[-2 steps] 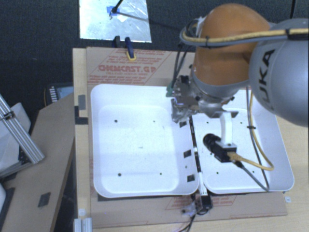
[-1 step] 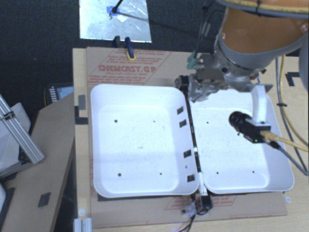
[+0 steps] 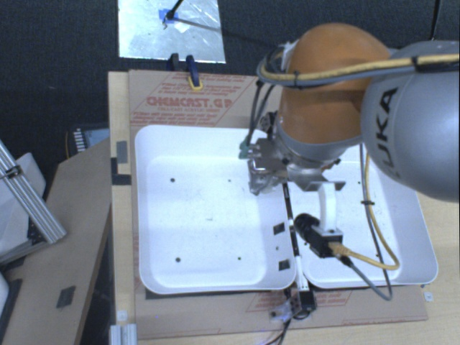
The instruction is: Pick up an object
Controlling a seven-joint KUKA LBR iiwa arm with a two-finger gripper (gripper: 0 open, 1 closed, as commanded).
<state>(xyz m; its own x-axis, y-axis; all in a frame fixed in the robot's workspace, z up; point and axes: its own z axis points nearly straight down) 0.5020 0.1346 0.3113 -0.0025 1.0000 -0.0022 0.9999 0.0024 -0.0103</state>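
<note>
Grey arm point(image 3: 402, 121) hangs over seam between 2 white bins: left bin point(image 3: 165, 264), right bin point(image 3: 402, 264). Gripper point(image 3: 262, 171) state: cannot tell. No pickable object visible, so handling and grasp point unjudgeable.

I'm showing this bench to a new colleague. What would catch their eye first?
The big grey arm with its orange band fills the upper right, bent down over the seam between two white bins. The left bin spreads wide below it. A yellow cable loops across the right bin.
</note>
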